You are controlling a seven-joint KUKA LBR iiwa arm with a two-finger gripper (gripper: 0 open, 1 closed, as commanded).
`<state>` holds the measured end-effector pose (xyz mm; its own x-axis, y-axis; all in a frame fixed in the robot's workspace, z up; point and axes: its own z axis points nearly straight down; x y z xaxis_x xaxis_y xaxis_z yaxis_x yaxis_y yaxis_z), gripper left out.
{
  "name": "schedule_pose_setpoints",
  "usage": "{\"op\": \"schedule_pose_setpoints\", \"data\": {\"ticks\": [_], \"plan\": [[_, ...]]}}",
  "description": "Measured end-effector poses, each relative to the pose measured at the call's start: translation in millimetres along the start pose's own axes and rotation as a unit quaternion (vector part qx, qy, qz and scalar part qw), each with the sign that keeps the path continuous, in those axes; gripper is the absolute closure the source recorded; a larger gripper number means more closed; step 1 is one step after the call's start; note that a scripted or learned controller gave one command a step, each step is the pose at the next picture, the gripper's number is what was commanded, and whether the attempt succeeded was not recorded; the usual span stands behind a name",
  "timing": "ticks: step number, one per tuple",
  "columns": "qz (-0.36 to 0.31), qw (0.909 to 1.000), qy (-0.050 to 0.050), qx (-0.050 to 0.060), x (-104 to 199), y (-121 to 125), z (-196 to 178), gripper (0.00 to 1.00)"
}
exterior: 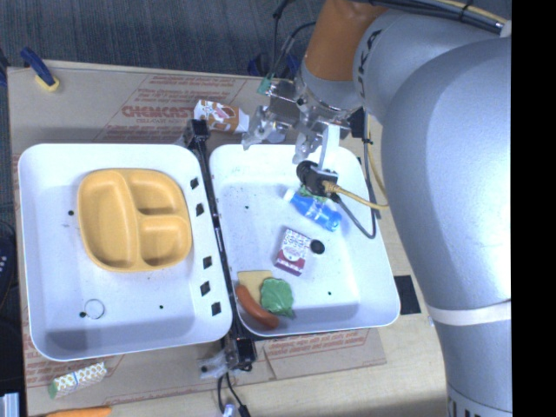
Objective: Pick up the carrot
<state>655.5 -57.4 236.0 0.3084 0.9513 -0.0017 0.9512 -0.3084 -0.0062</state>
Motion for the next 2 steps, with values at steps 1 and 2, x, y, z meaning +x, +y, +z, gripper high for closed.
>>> {"op": "schedule_pose_setpoints", "data": {"ticks": [1, 2], "plan": [[-0.004, 1.0000, 0.000, 0.000, 1, 0, -11, 1.00], [-0.052, 0.9987, 0.001, -0.002, 62, -19, -24, 1.00]]}}
